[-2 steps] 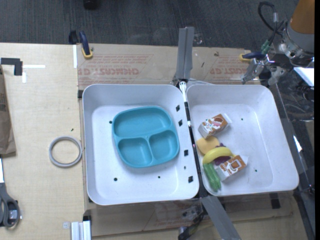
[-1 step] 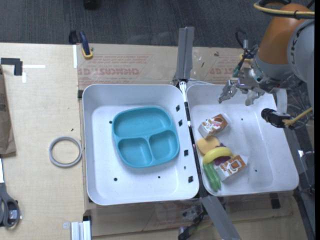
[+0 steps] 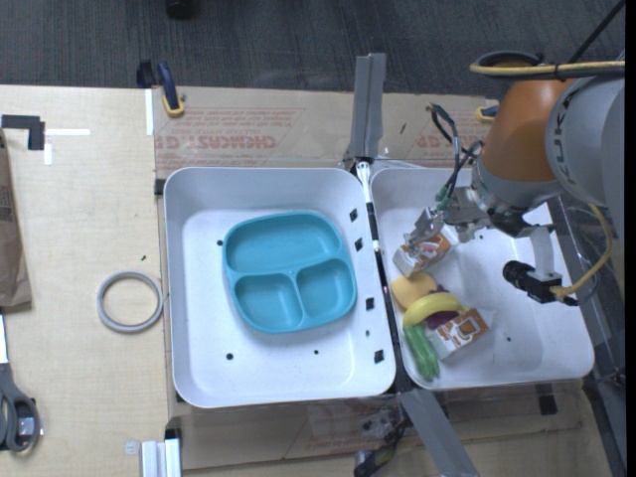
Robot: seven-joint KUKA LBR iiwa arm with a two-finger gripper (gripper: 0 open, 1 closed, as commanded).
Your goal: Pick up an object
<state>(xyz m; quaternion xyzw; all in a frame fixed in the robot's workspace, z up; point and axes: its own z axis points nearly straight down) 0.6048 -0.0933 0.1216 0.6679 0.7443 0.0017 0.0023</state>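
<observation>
My gripper (image 3: 433,225) hangs in the right bin (image 3: 556,351), near its upper left part, right over a small white and red carton (image 3: 419,254). The gripper's tip reaches the carton's upper edge; I cannot tell whether they touch. Below the carton lie a yellow rounded fruit (image 3: 410,288), a banana (image 3: 433,307), a second small carton (image 3: 460,330) and a green vegetable (image 3: 420,352), all clustered along the bin's left wall.
The left bin (image 3: 199,346) holds a blue divided tray (image 3: 289,271). A grey divider post (image 3: 368,107) rises between the bins. On the bench to the left lie a tape ring (image 3: 130,300) and scissors (image 3: 18,415). The right bin's lower right floor is bare.
</observation>
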